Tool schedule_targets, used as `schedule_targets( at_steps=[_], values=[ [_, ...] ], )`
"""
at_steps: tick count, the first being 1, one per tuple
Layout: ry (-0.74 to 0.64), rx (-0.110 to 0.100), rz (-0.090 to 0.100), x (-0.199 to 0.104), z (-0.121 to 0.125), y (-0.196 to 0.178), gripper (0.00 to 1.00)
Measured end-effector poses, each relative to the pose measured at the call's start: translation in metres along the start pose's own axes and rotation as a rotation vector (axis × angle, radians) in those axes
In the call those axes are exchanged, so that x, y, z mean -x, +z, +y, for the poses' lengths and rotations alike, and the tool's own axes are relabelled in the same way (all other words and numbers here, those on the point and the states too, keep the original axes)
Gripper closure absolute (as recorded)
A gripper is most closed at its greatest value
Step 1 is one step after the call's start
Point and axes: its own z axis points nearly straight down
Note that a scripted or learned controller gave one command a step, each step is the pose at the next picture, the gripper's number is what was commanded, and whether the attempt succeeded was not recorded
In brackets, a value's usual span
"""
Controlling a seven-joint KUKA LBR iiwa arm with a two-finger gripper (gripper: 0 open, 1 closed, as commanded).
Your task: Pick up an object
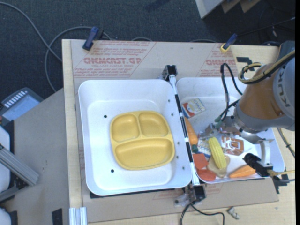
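- Camera view: two shallow white bins sit side by side on a bench covered with brown board printed in red lettering.
- The left bin (93, 125) holds a yellow divided plate (141, 139) lying flat near its middle, with two small compartments at the far side and one long compartment at the near side.
- The right bin (206, 86) holds a clutter of toy food and packets, mostly gathered in its near half.
- A corn cob (216, 153) lies at a slant among that clutter, with a red round piece (200, 161) just beside it on the left-bin side.
- A carrot (243, 172) rests near the bin's near right corner, touching or almost touching the corn's lower end.
- A thin orange stick-shaped piece (191, 132) lies along the wall between the two bins.
- A small white and red packet (193, 107) sits further back in the bin, apart from the pile.
- A printed packet (232, 146) lies just right of the corn.
- The arm (267, 102) reaches in from the right, its orange band over the right bin.
- The gripper (222, 125) hangs low over the clutter, just behind the corn cob; whether its fingers are spread or closed cannot be told, and no object shows between them.
- A blue clamp (92, 38) and a yellow clamp (228, 42) grip the board's far edge.
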Motion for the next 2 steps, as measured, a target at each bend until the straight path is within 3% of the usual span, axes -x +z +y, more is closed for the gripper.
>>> schedule_targets(
  at_steps=[1, 2],
  values=[
    [-0.001, 0.002, 0.002, -0.0013, 0.0010, -0.0102, 1.00],
    [0.000, 0.002, 0.002, -0.0011, 0.0008, -0.0101, 0.00]
  ],
)
